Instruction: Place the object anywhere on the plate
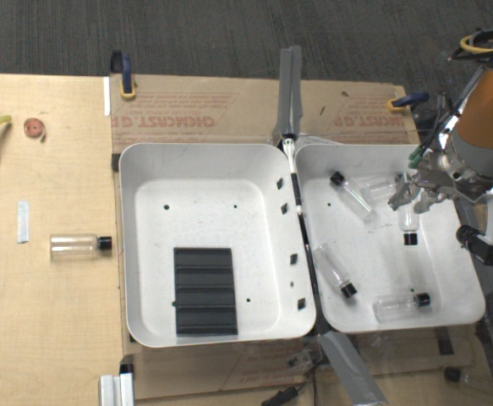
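The camera view shows us our end effector [408, 203] over the right bin [449, 311], clamped on a small clear bottle [409, 225] with a black cap that hangs down from it. Three more clear bottles lie in that bin. The black ridged plate [204, 291] lies flat in the left bin [145, 227]. Another bottle [80, 244] rests on the tabletop [43, 311].

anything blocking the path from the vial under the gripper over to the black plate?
Only the raised bin walls where the two bins meet. The gripper hangs over an upright vial in the right bin; the ridged black plate lies in the left bin, with nothing on it.
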{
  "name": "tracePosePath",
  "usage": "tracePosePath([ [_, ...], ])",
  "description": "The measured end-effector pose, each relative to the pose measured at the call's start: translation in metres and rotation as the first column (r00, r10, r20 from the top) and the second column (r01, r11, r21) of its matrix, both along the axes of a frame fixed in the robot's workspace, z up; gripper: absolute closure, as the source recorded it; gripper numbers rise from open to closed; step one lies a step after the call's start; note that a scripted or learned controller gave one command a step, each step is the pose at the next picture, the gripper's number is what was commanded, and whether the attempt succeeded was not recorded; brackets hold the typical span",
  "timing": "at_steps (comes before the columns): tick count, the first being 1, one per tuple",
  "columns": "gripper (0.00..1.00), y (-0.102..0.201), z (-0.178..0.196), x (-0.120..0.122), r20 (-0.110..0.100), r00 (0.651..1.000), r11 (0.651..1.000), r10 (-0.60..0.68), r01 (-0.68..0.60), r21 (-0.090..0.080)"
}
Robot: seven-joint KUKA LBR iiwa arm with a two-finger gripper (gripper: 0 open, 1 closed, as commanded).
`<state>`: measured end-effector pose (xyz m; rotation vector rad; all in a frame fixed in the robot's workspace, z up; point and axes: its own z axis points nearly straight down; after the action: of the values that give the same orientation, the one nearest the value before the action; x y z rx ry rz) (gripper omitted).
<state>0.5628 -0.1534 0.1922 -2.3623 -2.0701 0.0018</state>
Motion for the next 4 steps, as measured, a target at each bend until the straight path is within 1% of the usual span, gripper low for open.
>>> tracePosePath([
  [1,0.0,0.0,0.0,0.0,0.0,1.0,1.0,0.0,0.0,0.0],
  [2,0.0,-0.024,-0.002,0.066,-0.001,0.994,0.994,0.113,-0.113,-0.002],
  [3,0.0,-0.065,0.009,0.096,0.002,0.969,0.969,0.247,-0.247,-0.003],
  [4,0.0,-0.068,0.098,0.097,0.002,0.929,0.929,0.371,-0.371,-0.003],
])
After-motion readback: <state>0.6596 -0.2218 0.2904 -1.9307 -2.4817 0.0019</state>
